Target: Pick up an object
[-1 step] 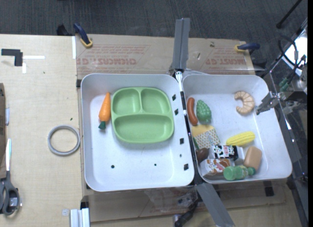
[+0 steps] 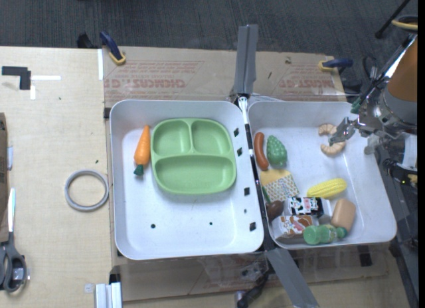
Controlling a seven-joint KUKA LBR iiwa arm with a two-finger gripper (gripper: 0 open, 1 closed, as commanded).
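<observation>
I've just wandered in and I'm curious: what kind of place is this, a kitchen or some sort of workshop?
Most likely a robotics lab, not a kitchen. The food is toy, like the carrot beside a green divided plate, sorted in white bins on a clamped-down bench, with a robot gripper reaching in.

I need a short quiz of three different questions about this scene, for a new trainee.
1. True or false: the orange toy carrot lies inside the green divided plastic plate.
2. Which white bin holds the yellow toy corn cob: left or right in the view?
3. The gripper is nearest to: A) the grey tape ring B) the pale toy shrimp pieces C) the green toy bottle

Key: 1 false, it lies beside the plate; 2 right; 3 B.
</observation>
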